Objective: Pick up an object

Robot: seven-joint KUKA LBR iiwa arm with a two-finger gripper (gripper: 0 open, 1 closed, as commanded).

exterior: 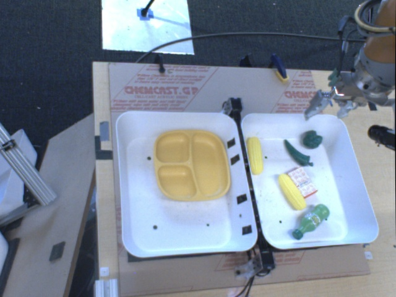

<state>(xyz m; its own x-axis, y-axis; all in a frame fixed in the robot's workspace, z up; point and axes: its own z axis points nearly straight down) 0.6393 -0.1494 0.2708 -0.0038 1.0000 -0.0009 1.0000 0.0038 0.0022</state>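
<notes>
The gripper (331,103) hovers over the right bin's (357,166) far edge, its jaws apart and holding nothing. In that bin lie two corn cobs (254,154), a green pepper (297,152), a green bottle (310,221) and a small packet (301,179); a yellow divided plate (190,164) sits in the left bin (136,190).

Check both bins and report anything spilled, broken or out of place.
Nothing stands out. The yellow tray lies flat in the left bin; the right bin holds toy food lying loosely, nothing spilled over the rims.
</notes>
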